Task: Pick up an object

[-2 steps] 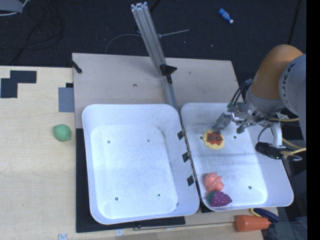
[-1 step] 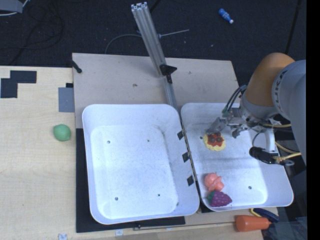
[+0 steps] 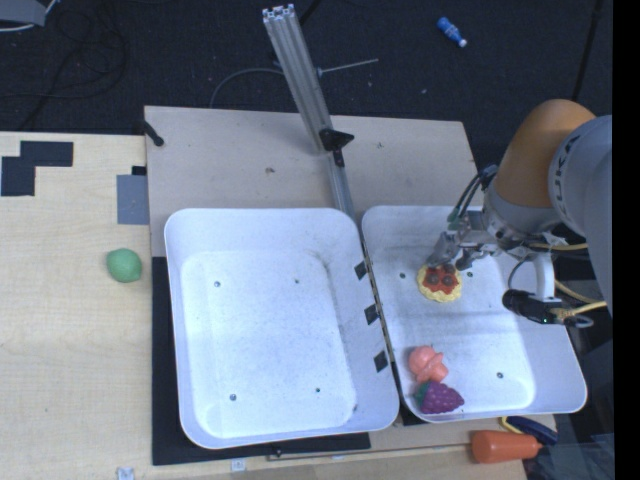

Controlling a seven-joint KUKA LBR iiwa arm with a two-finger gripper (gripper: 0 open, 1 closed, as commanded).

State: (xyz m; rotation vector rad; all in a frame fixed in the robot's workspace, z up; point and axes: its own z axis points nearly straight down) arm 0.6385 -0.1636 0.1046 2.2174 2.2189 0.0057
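In the right bin (image 3: 500,343) lie three toys. A round yellow piece with a red top (image 3: 440,283) sits near the bin's middle. A pink-orange toy (image 3: 428,362) and a purple bunch of grapes (image 3: 440,399) lie close together at the front left corner. My gripper (image 3: 452,256) reaches in from the right and hangs directly over the upper edge of the yellow and red piece, very close to it. I cannot make out how its tips stand, and whether they touch the piece is unclear.
The left bin (image 3: 265,328) adjoins the right one along clips in the middle. A green ball (image 3: 124,265) rests on the bench to the left. An orange carrot-like toy (image 3: 505,446) lies outside the right bin's front edge. A metal rail (image 3: 305,88) leans behind the bins.
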